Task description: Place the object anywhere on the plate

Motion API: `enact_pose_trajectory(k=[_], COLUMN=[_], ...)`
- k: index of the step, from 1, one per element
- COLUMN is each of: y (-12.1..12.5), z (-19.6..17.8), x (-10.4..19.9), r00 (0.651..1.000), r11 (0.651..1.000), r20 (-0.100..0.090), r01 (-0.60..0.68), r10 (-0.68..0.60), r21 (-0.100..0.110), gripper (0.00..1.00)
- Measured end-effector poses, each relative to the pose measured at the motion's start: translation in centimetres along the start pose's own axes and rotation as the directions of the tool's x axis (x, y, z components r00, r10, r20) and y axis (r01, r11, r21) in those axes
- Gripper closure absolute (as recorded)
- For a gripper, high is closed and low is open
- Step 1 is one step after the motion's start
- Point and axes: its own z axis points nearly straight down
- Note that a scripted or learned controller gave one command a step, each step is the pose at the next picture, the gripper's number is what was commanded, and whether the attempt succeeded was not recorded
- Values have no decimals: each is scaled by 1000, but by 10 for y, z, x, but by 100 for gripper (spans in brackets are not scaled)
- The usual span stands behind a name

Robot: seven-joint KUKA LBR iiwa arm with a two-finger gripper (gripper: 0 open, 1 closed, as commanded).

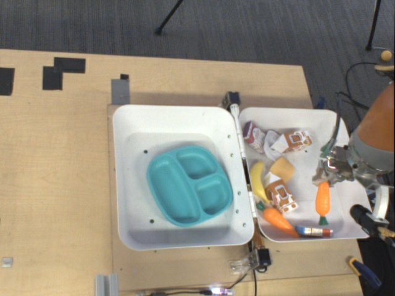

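Note:
A teal divided plate (188, 184) lies in the left bin (133, 134). The right bin (345, 227) holds several toy foods. My gripper (328, 168) hangs over that bin's right side, just above the upper end of an upright orange carrot (322, 201) with a green tip. Whether the gripper touches the carrot is unclear from this angle. The arm's orange band (376, 125) shows at the right edge.
Also in the right bin are a banana (257, 182), a tan block (282, 168), two brown-and-white boxes (279, 196) (299, 140), a purple wrapper (254, 132), a second carrot (278, 221) and a marker (315, 231). A ridge (242, 165) separates the bins.

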Motion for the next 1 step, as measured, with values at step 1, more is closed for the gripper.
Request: enact_pose_trajectory(k=[1], y=[-22], z=[-30], x=[71], r00=[979], r11=[979], r20=[-1], r01=[206], r10=[-206], r21=[0], gripper=[100])
